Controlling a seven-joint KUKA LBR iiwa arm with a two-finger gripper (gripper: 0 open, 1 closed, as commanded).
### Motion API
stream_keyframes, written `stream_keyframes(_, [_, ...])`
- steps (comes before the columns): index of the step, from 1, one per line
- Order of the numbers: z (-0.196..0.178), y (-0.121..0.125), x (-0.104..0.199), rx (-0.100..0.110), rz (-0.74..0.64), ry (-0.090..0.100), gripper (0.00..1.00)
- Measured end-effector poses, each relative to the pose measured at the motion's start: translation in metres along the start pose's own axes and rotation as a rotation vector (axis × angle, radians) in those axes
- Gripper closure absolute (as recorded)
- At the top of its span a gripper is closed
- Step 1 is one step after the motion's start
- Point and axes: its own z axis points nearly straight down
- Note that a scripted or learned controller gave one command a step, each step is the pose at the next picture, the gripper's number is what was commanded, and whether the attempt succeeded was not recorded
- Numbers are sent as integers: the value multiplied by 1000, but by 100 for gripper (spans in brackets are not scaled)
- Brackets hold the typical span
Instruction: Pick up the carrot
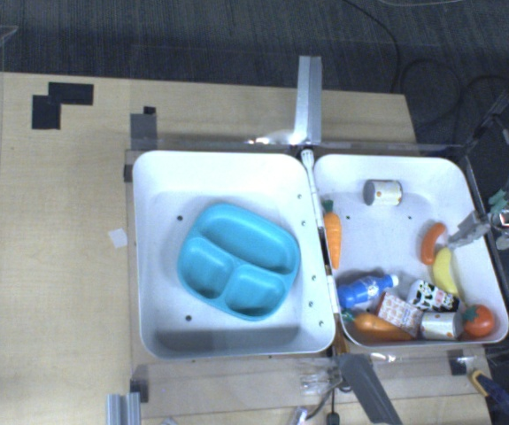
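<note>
Carrot (332,235) lies along right bin's (413,168) left wall. Gripper (466,232) at right edge; grip state cannot be determined.

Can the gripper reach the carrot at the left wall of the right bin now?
Probably yes: the carrot lies uncovered with bare floor on its right. The divider wall close on its left may hinder the gripper.
</note>
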Motion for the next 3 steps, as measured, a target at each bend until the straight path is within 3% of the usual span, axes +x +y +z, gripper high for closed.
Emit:
stream_keyframes(1, [-5,5,33,-2,-226,0,0])
stream_keyframes(2, [-85,-11,21,-6,-287,-3,0])
stream_keyframes(3, [-118,50,13,-5,-87,-2,0])
